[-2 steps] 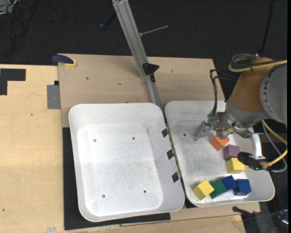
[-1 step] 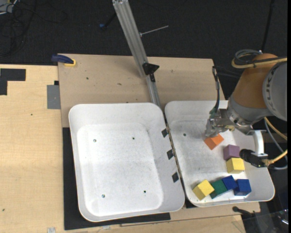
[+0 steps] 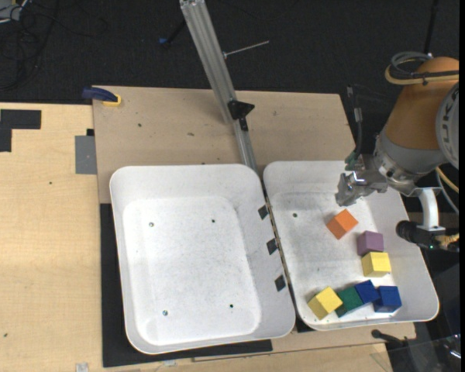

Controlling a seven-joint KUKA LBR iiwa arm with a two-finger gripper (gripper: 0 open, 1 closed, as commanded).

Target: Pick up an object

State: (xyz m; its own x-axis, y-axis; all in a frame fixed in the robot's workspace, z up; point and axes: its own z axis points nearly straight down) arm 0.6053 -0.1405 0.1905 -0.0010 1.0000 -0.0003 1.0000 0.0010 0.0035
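I can't tell how open my fingers point(image 3: 347, 192) are; orange block point(image 3: 342, 224) just below—descend straight, centred.

We count two white bins point(image 3: 190, 178). Seven blocks: one orange block point(image 3: 342, 223), one purple block point(image 3: 370, 242), two yellow blocks point(image 3: 377, 263), two blue blocks point(image 3: 388, 297), one green block point(image 3: 350, 299).

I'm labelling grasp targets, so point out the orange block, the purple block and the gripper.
orange block point(image 3: 342, 224), camera view, middle of its top face.
purple block point(image 3: 370, 242), camera view, middle of its top face.
gripper point(image 3: 349, 190), camera view, its lower tip, above the orange block.
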